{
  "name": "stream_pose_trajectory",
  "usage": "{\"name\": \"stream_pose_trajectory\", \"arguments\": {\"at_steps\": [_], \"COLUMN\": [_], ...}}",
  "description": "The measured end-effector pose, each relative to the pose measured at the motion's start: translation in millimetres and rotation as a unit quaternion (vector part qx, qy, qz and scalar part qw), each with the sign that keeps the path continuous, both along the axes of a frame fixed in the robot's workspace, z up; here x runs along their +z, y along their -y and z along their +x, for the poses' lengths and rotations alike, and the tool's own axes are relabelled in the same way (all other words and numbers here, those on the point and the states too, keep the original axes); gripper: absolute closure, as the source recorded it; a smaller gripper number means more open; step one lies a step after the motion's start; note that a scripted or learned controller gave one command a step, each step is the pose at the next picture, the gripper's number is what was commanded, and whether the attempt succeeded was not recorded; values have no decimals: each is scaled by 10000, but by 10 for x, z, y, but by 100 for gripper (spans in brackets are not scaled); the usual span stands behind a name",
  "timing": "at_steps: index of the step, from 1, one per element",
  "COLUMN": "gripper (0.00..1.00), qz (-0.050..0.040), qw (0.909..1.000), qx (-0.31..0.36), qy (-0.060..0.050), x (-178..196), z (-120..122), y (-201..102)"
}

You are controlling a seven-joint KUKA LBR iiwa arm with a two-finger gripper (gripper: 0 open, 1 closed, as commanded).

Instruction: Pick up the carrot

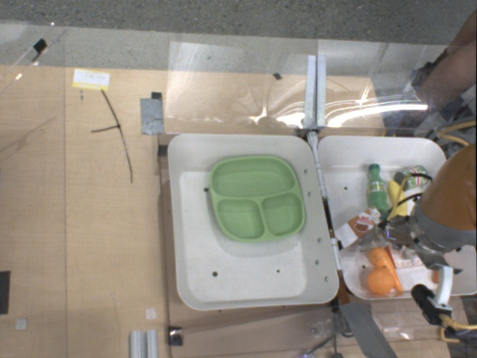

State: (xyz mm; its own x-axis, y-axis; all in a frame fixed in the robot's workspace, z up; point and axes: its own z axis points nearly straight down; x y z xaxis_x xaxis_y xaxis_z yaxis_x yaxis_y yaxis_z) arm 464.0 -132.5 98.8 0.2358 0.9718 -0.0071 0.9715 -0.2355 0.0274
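The arm [447, 200] reaches in from the right and bends down over the right bin [339, 162], its orange band above the wrist. The gripper [393, 233] hangs low among the clutter in that bin; I cannot tell how its jaws stand. The left bin [186, 274] holds a green divided plate [257, 198] near its far edge, with bare floor along the near edge. A green bottle [376, 187] and a banana [395, 196] lie toward the right bin's far side. The carrot [381, 259] lies just beside the gripper, near the right bin's near edge, with an orange [380, 282] touching it.
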Motion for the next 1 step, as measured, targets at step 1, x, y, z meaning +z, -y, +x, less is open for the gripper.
{"name": "stream_pose_trajectory", "arguments": {"at_steps": [1], "gripper": [100], "qz": [-21], "qw": [10000], "qx": [-8], "qy": [37], "x": [117], "z": [23], "y": [23]}}
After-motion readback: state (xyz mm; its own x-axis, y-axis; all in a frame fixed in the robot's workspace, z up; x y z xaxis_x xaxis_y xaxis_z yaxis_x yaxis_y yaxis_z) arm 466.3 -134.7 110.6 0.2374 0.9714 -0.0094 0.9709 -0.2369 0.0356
